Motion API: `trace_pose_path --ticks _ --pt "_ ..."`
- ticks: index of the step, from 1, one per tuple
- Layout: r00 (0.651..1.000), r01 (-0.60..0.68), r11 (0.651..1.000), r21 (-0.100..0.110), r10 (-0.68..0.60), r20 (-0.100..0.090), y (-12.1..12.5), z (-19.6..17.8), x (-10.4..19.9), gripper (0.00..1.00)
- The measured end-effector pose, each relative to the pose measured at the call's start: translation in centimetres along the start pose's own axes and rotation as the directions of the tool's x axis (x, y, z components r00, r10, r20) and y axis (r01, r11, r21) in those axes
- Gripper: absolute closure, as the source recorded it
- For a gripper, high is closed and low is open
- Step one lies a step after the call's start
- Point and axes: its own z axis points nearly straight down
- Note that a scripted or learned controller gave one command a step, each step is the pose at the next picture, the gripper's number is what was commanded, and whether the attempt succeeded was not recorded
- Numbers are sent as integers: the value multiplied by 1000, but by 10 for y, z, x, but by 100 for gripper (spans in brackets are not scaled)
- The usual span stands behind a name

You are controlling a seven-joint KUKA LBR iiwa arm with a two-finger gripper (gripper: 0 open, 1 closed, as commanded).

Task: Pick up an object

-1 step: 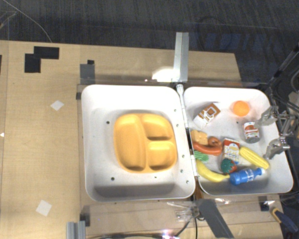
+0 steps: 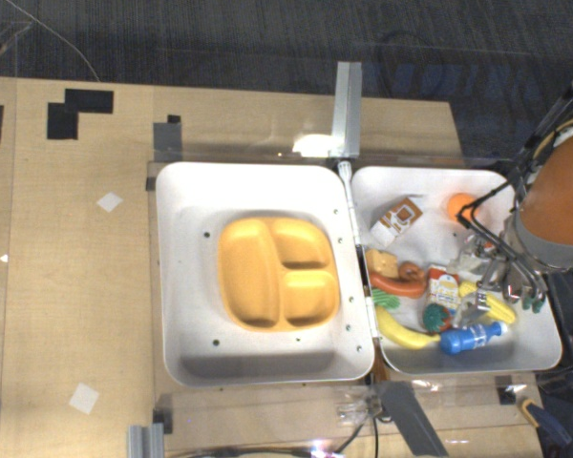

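Note:
The right bin (image 2: 430, 175) holds a heap of small toys. A brown and white carton (image 2: 397, 218) lies at the back, with an orange ball (image 2: 458, 203) to its right. A hot dog (image 2: 398, 277), a red and white box (image 2: 443, 289), a yellow banana (image 2: 404, 329) and a blue bottle (image 2: 470, 336) crowd the front. My gripper (image 2: 482, 280) hangs low over the bin's right half, just right of the red and white box and above a second yellow piece (image 2: 501, 308). The wrist and cables hide its tips.
The left bin (image 2: 186, 256) carries a yellow divided tray (image 2: 275, 272) in its middle. A metal post (image 2: 348, 108) stands behind the wall where the two bins meet. Small green pieces (image 2: 386, 301) lie beside the hot dog.

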Motion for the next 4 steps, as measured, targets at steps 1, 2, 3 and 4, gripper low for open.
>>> trace_pose_path --ticks 1,2,3,4 --pt "986 -168 986 -5 169 19 40 46 -68 0" --pt "891 -454 891 -3 454 8 61 48 -133 0" --pt "895 -446 895 4 445 10 59 36 -133 100" --pt "792 -610 792 -3 610 10 132 -53 -120 100"
